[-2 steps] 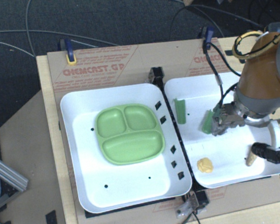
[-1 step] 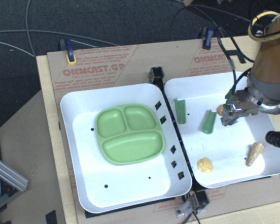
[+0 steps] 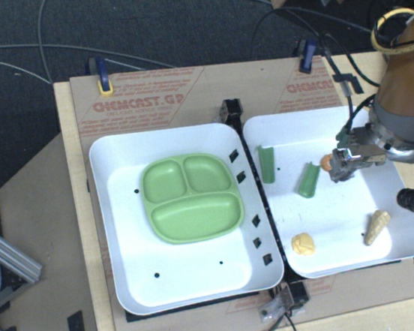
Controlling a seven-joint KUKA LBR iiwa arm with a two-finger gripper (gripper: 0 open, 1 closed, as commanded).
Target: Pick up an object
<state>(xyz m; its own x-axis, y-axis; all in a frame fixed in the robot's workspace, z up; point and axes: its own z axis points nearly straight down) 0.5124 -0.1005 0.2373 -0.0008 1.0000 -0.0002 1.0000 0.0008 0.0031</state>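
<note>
Two shallow white bins sit side by side on the desk (image 3: pixel 92 214), which is covered with brown printed board. Left bin (image 3: pixel 121 233): holds one pale green divided plate (image 3: pixel 192 198) with three compartments, lying flat near the bin's middle. Right bin (image 3: pixel 339 246): holds a green cylinder (image 3: pixel 267 164) close to the dividing wall, a second green cylinder (image 3: pixel 309 180) lying tilted just to its right, a yellow lumpy object (image 3: pixel 303 244) near the front wall, and a pale corn-cob-shaped object (image 3: pixel 376 227) towards the front right. Gripper (image 3: pixel 341 166) hangs over the right bin's upper middle, just right of the tilted cylinder. A small orange object (image 3: pixel 327 162) shows at its tip; whether the fingers are apart or clamped on it cannot be told at this resolution.
</note>
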